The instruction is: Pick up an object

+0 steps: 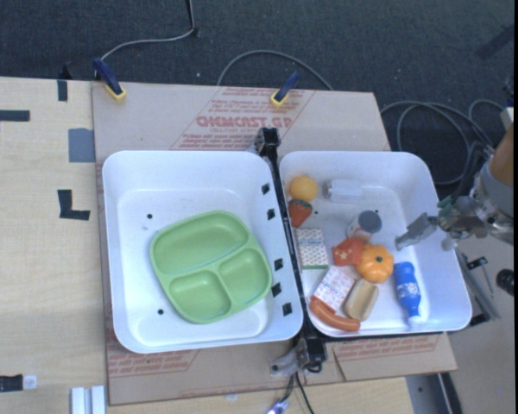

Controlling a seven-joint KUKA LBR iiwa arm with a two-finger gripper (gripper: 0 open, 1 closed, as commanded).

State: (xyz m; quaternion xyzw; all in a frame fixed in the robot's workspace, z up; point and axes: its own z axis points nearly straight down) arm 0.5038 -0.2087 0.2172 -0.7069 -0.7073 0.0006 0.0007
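The right bin (419, 172) holds several toy foods. A yellow lemon (303, 187) and a red strawberry (299, 212) lie at its left wall, with a clear bottle (345, 191) beside them. An orange pumpkin (375, 264), a red tomato (349, 251), a blue bottle (406, 290), a bread roll (361, 299) and a sausage (334, 317) crowd the near half. My gripper (425, 226) hangs over the bin's right side, above and right of the pumpkin and above the blue bottle. Nothing shows in its grasp.
The left bin (121, 231) carries a green divided plate (211, 264). A grey-capped item (365, 223), a patterned card (312, 248) and a packet (332, 287) also lie in the right bin. Cables (432, 115) run behind the bench, and clamps (112, 84) hold the cardboard.
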